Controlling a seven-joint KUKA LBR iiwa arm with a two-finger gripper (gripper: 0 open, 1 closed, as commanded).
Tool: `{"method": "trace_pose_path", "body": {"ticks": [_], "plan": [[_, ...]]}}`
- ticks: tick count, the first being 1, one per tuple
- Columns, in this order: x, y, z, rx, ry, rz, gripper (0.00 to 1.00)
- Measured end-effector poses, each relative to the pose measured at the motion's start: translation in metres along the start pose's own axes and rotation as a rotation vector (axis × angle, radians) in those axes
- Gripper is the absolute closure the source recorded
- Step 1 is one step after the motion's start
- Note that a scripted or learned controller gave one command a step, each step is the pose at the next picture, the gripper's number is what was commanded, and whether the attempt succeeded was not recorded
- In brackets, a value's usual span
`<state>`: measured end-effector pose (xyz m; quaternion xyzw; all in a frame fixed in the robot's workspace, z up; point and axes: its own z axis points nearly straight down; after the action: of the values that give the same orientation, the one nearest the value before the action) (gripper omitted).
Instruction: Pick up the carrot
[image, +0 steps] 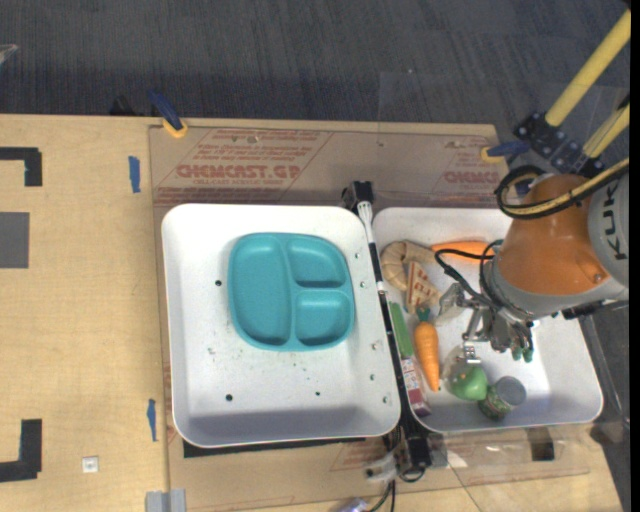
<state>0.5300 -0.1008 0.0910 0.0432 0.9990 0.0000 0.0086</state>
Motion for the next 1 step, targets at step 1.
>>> {"method": "trace_pose_path", "body": {"ticks": [1], "plan": [[-0.0041, 0.0012, -0.0128, 0.001, -0.012, -0.002, 1.0]]}}
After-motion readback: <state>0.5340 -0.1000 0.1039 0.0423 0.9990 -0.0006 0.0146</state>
